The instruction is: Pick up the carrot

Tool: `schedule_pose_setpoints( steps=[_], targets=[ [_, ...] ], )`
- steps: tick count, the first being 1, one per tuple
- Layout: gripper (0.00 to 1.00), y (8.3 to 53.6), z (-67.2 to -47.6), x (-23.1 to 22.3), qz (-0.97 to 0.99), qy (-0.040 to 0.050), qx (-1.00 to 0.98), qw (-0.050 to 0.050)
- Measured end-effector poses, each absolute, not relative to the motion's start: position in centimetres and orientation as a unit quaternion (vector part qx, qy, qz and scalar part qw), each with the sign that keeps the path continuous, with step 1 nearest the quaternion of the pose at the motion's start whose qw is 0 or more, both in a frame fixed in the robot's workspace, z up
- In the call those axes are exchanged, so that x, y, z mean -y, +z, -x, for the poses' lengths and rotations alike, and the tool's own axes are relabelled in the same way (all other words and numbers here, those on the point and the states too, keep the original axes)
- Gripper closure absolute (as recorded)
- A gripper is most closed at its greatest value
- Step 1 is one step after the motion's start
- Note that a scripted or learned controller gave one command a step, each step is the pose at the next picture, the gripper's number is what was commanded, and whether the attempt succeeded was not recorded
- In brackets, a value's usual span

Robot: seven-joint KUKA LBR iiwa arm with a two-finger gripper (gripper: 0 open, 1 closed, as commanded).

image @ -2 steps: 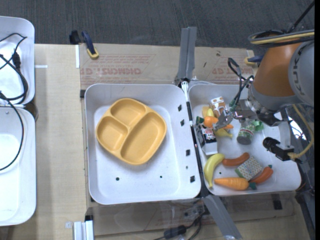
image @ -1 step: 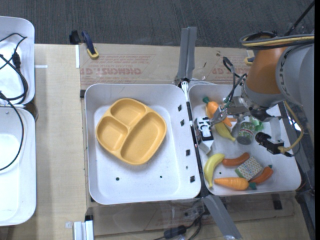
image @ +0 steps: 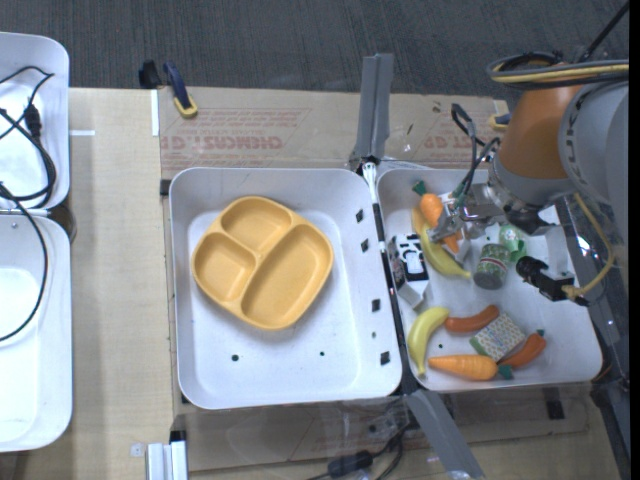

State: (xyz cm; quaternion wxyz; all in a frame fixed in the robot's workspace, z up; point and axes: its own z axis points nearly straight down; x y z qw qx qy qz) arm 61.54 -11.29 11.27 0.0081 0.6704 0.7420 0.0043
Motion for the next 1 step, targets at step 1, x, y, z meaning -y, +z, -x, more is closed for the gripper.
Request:
schedule_pose_setpoints(
  steps=[1],
  targets=[
    [1.0, 19.11, -61.43, 2.05, -0.691, -0.001, -0.723, 0.0]
  ],
)
